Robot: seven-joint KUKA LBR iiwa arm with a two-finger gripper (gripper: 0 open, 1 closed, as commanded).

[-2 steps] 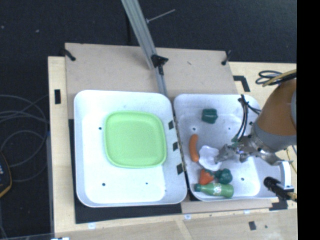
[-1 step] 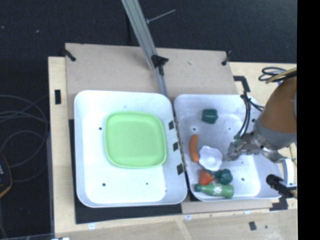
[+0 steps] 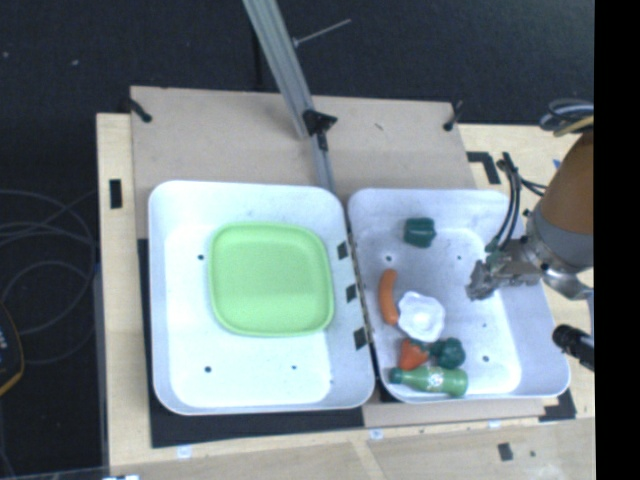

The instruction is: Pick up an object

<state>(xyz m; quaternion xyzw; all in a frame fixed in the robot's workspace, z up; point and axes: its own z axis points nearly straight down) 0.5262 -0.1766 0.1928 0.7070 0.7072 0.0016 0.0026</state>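
Over the right bin (image 3: 520, 368), the gripper (image 3: 484, 280) hovered, and whether wide or narrow I could not tell. Beside it lay the white cup (image 3: 421, 316), orange carrot (image 3: 388, 297) and green bottle (image 3: 432, 379).

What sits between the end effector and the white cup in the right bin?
Nothing visible. The end effector hangs over bare floor of the right bin, and the white cup lies to its left with open space between them.
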